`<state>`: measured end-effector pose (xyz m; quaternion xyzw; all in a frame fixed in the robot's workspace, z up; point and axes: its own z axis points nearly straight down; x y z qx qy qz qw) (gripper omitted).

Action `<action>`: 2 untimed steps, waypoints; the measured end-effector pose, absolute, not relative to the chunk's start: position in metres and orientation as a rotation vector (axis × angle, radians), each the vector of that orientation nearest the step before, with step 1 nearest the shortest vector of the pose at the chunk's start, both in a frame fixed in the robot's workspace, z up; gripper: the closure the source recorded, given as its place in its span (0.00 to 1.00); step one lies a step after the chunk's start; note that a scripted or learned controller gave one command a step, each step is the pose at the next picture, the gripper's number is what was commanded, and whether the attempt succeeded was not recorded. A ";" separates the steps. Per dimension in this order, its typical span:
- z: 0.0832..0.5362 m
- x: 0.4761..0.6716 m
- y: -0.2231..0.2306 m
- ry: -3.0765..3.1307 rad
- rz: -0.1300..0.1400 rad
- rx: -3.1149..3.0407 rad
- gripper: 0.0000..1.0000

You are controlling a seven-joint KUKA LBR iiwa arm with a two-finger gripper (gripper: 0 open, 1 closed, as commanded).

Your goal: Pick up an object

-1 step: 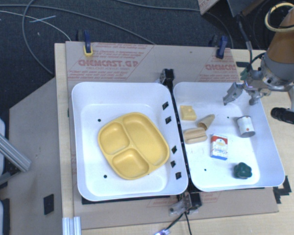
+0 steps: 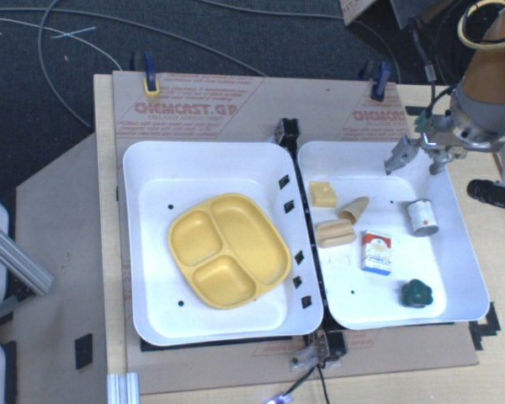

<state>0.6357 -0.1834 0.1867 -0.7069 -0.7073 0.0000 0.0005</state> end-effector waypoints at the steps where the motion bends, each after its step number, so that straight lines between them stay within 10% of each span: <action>1: 0.139 0.634 -0.192 -2.217 0.005 -2.218 0.00; 2: 0.086 0.633 -0.192 -2.217 0.005 -2.217 0.00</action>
